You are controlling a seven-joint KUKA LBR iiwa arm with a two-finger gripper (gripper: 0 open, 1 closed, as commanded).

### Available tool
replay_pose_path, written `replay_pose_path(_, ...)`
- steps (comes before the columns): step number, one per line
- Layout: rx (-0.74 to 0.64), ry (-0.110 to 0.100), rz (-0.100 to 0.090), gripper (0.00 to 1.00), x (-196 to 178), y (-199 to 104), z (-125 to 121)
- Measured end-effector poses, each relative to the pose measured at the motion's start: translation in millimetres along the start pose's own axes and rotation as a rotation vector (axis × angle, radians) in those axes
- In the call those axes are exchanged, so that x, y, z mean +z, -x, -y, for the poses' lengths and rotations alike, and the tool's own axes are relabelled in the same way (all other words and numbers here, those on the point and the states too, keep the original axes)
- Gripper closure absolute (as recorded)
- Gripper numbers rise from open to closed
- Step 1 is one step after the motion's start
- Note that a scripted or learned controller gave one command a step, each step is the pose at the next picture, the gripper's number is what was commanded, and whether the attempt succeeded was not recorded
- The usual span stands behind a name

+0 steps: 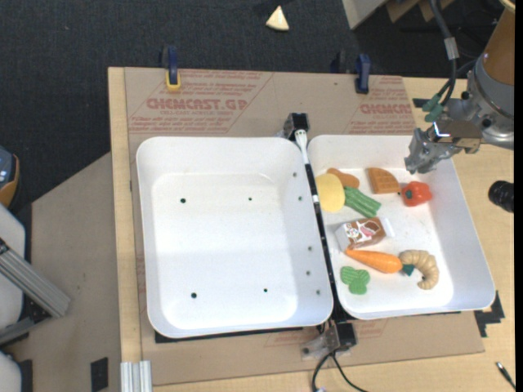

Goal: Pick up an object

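My gripper (418,162) hangs over the back of the right bin (466,243), just above a red tomato (417,193) and beside a toast slice (382,180). Nothing shows between its fingers. Further left in that bin lie a yellow lemon (329,193), a brown bread roll (343,177) and a green cucumber (360,200). Toward the front sit a wrapped snack packet (363,233), an orange carrot (374,260), a tan croissant (420,267) and a green leafy piece (355,279).
The left bin (163,170) lies beside the right one, their rims touching along the middle. Both rest on a cardboard sheet (204,96) held by blue clamps at the back.
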State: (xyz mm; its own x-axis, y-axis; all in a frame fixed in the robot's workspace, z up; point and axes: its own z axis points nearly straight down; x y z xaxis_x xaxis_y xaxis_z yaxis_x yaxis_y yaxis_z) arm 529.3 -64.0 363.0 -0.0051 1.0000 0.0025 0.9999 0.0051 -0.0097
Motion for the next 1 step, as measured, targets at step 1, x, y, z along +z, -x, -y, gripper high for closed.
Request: replay_pose_path(1,0.002,0.032,0.005,1.0,-164.4,-10.5,-19.5)
